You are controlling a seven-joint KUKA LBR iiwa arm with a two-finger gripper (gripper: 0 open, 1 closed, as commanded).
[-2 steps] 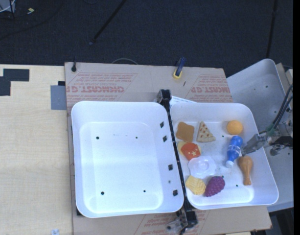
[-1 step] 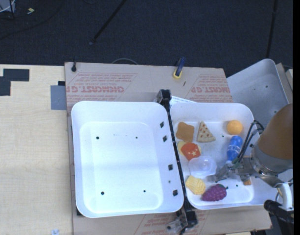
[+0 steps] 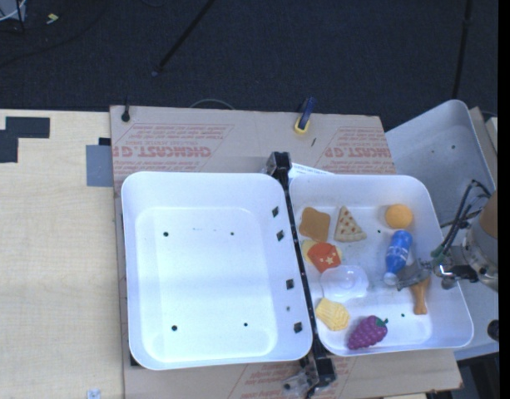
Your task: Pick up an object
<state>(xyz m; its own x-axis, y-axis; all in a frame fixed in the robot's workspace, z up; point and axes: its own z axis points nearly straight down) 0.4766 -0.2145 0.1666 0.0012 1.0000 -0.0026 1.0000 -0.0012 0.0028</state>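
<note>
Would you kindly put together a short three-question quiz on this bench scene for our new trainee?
1. True or false: the toy grapes lie in the left bin.
2. Which item lies closest to the pincer? A) blue bottle B) toast slice C) corn cob
3. Fill in: the orange ball sits in the ___ bin.

Key: 1 false; 2 A; 3 right.

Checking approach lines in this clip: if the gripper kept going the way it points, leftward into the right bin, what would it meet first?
Probably the blue bottle, which lies just beyond the gripper; the orange stick-shaped toy sits right beside its tip. Depth is unclear from this slanted view.
</note>
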